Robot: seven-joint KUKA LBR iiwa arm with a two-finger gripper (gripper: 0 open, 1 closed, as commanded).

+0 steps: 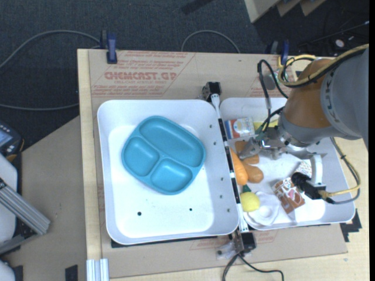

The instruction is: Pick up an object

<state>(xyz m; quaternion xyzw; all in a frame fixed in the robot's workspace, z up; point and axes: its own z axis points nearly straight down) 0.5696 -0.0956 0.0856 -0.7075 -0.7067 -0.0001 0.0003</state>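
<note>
The right bin [321, 213] holds several small items. An orange carrot [238, 167] lies along its left wall, with a rounded orange piece [254, 172] beside it. In front of them sit a yellow lemon [250, 201] and a white cup [267, 211]. A brown and red packet [288, 194] lies near the bin's middle, and a small printed box [241, 126] stands at the back left. My gripper [252, 147] reaches in from the right, low over the back end of the carrot and just in front of the box. Nothing is visibly lifted.
The left bin [106, 174] holds a blue divided plate [164, 155], tilted toward the back. A black clamp [211, 90] sits where the bins meet at the back. Cables [275, 81] loop around the arm behind the right bin. The cardboard bench [140, 75] surrounds both bins.
</note>
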